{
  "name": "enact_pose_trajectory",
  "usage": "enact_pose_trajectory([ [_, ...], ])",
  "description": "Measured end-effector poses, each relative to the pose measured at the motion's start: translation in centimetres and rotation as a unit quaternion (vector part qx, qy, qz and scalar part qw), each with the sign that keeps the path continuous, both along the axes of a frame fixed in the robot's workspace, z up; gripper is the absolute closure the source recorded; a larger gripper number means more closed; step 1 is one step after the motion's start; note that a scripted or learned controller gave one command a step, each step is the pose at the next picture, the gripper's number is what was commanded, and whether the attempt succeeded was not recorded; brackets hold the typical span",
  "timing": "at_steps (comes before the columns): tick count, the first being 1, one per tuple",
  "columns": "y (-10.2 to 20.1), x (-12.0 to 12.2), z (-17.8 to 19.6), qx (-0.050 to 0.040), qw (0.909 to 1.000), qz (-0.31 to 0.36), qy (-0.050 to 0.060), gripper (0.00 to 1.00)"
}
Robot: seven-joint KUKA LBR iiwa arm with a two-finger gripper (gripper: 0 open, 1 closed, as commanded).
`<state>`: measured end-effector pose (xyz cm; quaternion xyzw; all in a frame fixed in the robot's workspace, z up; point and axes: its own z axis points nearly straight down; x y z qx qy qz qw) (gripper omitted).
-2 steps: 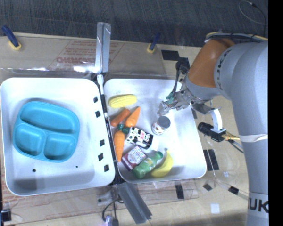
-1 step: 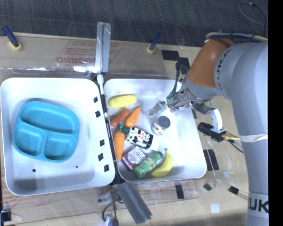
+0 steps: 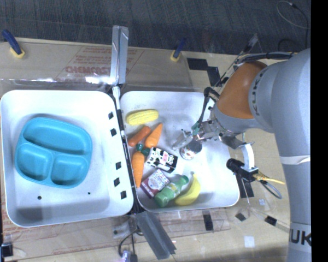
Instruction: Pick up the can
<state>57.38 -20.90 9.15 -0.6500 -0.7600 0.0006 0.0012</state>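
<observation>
The arm (image 3: 273, 97) reaches into the right bin (image 3: 218, 198) from the right, and the gripper (image 3: 190, 146) is low over the bin floor. Whether the jaws are apart or together cannot be told — the fingers are too small and blurred.

The can (image 3: 154, 184), dark red, lies on its side near the front of the right bin, touching a green bottle (image 3: 172, 191) and close to a banana (image 3: 191, 192). Behind them lie a black-and-white box (image 3: 163, 158), 3 carrots (image 3: 138, 168) and a corn cob (image 3: 142, 115).

The left bin (image 3: 22, 212) holds a blue tray (image 3: 54, 150) with 3 compartments.
</observation>
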Motion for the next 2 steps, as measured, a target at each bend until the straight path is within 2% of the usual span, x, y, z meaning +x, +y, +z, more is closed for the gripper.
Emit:
enact_pose_trajectory([
  [1,0.0,0.0,1.0,0.0,1.0,0.002,0.0,1.0],
  [2,4.5,-1.7,11.3,0.0,1.0,-0.004,0.0,1.0],
])
